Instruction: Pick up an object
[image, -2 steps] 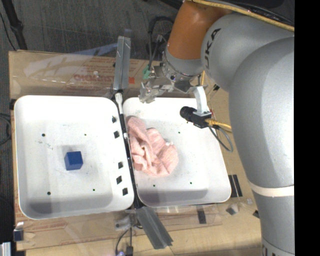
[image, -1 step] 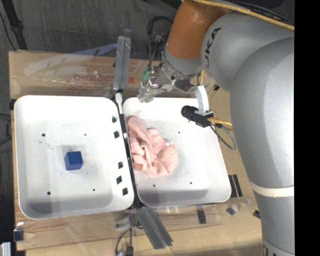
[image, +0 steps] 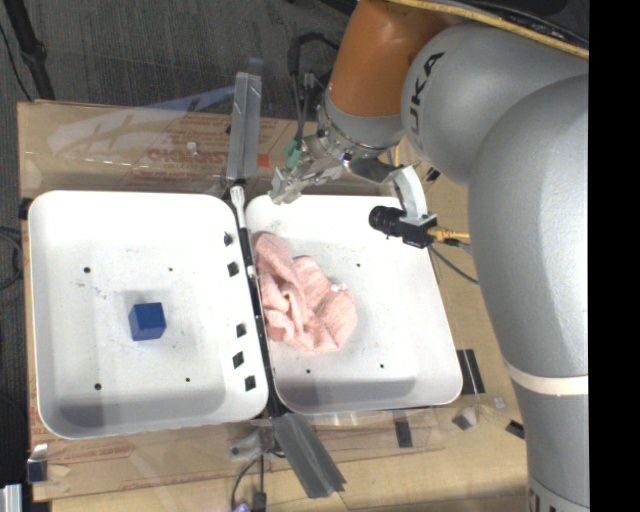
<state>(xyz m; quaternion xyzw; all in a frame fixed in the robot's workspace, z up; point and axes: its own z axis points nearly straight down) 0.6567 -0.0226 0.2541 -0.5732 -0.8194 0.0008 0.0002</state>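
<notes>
A crumpled pink cloth (image: 300, 297) lies in the right bin (image: 400, 330), against its left wall. A small blue cube (image: 147, 320) sits in the left bin (image: 120, 250), left of centre. My gripper (image: 287, 186) hangs over the back left corner of the right bin, above and behind the cloth and apart from it. Nothing shows between its fingers.
A grey divider strip (image: 245, 290) runs between the two bins. A black cylindrical fitting (image: 398, 224) juts out of the wrist over the right bin's back edge. The arm's big grey body (image: 530, 250) covers the right side of the bench.
</notes>
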